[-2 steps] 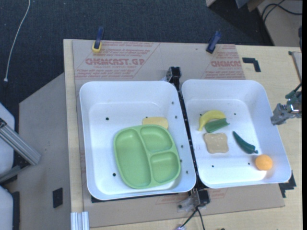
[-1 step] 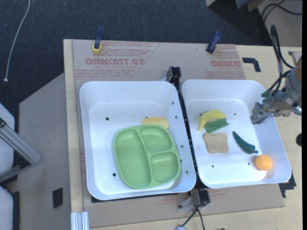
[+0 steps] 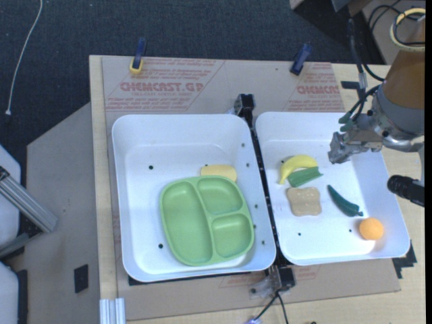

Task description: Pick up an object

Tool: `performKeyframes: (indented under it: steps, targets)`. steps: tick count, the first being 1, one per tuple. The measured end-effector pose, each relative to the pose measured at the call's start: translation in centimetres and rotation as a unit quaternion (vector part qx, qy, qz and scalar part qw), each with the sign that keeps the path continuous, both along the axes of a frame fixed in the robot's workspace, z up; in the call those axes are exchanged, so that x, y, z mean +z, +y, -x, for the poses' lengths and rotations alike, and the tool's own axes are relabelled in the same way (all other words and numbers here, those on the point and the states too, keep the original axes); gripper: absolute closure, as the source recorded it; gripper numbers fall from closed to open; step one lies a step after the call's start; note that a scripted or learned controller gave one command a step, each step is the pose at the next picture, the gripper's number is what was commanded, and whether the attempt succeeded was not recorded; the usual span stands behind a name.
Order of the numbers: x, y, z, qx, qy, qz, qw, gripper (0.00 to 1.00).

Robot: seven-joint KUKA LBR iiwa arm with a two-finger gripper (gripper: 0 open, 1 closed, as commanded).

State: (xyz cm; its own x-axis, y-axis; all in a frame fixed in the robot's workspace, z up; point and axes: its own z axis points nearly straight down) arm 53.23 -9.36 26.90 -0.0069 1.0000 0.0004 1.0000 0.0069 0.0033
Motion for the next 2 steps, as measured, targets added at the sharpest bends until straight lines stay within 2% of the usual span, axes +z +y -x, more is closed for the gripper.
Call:
performKeyframes:
  steps: [2]
  targets:
    - [-3.1, 9.5, -3.0, -0.001, 0.003, -0.0006, 1.0, 1.0]
